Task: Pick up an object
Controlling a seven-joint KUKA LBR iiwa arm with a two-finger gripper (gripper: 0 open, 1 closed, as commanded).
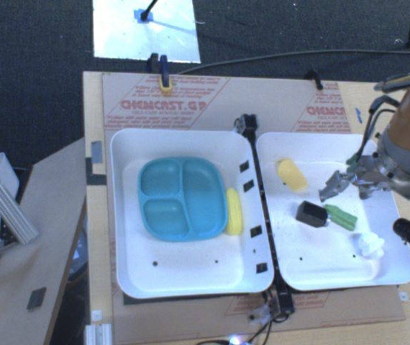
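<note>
Jaws (334,187) look spread apart with nothing between them, hanging over the right bin (399,264). Black and green object (325,215) lies just below them, yellow block (292,175) off to their left, so the pickup's not done yet

Robotics lab: clamped bench (212,92), paired white bins (190,279).

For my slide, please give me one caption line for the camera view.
Gripper hovers over the right bin near a black-and-green object; blue divided plate in left bin.
</note>
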